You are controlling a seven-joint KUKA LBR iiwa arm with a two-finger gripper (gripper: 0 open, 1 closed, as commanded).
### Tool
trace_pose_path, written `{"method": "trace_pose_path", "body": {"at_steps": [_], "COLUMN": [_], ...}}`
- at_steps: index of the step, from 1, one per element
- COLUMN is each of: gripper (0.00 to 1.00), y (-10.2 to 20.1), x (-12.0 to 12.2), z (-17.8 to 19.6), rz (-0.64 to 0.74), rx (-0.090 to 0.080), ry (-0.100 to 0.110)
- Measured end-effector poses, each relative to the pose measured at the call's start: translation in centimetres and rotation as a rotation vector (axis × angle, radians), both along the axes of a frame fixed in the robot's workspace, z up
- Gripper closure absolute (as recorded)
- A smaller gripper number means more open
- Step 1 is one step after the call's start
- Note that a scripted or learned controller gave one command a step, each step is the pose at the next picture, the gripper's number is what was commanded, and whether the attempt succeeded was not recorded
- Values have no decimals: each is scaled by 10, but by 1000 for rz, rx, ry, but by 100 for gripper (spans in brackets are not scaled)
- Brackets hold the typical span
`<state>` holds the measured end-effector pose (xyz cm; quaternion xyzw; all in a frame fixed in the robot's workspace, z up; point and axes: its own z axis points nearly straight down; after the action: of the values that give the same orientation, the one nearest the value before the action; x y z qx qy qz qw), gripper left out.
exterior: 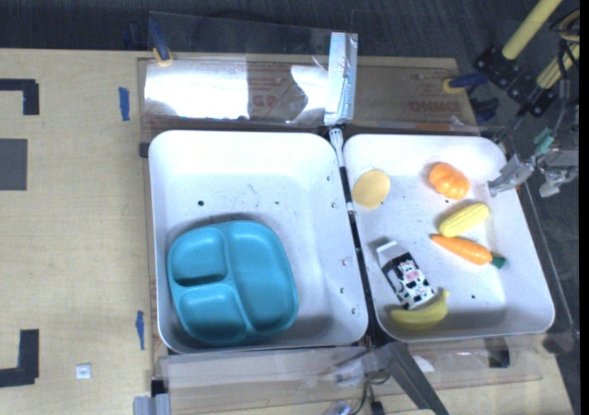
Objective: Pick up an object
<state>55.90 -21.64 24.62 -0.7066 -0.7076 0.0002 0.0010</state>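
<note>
- Orange and yellow toy foods lie in the right bin [529,247], one of two shallow white bins side by side on a pale wooden bench [64,247].
- An orange fruit [448,179] sits near the bin's far edge, with a yellow corn cob [463,217] just below it and an orange carrot [467,250] just below the cob.
- A pale yellow round fruit [371,188] rests against the bin's left wall.
- A small black-and-white carton [405,275] lies toward the near side, touching a yellow banana [419,312] at its lower end.
- The left bin [248,165] holds a blue divided plate [231,282] with three compartments, set in its near half.
- At the right edge, the gripper [543,172] hangs over the right bin's rim, apart from every object; whether it is spread or closed cannot be told.
</note>
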Motion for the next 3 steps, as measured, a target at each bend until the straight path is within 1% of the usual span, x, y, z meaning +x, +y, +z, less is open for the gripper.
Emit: {"method": "trace_pose_path", "body": {"at_steps": [1,2,3], "gripper": [100,0,0], "y": [0,0,-5], "x": [1,1,95], "z": [10,10,-46], "rz": [2,2,130], "rx": [-1,-1,-1], "ry": [-3,-2,-1]}}
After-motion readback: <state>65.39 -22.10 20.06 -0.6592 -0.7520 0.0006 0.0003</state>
